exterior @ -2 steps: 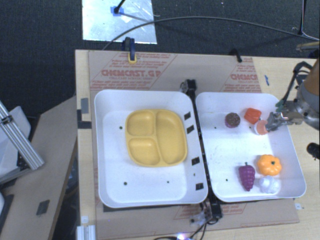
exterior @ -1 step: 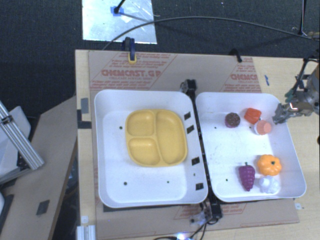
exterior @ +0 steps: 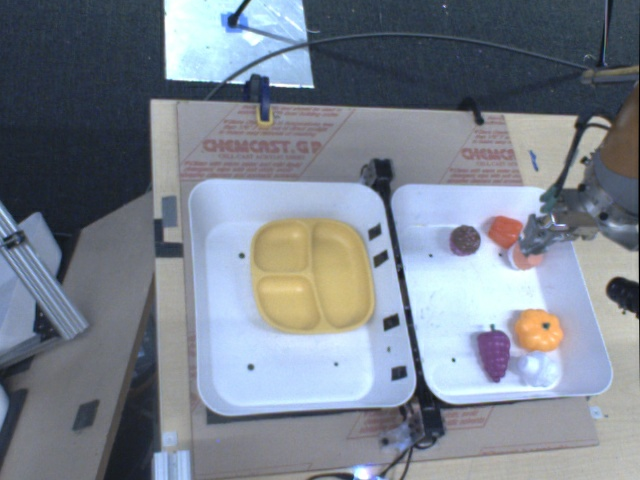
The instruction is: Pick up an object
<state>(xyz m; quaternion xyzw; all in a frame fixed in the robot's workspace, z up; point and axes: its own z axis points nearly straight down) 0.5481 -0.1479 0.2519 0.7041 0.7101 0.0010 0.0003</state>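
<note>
Seemingly the gripper [exterior: 530, 240] half hides a small orange-white object [exterior: 522, 259].

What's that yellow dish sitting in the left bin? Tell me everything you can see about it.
The yellow dish is a divided plate with rounded corners, looking like matte plastic. Raised ridges split it into three compartments: one tall section along its right side and two smaller ones stacked on its left. It lies flat, right way up and turned slightly askew, near the middle of the left bin's floor, a little towards the far wall. All three compartments look bare. It touches just the bin floor, well away from the gripper over the other bin.
</note>
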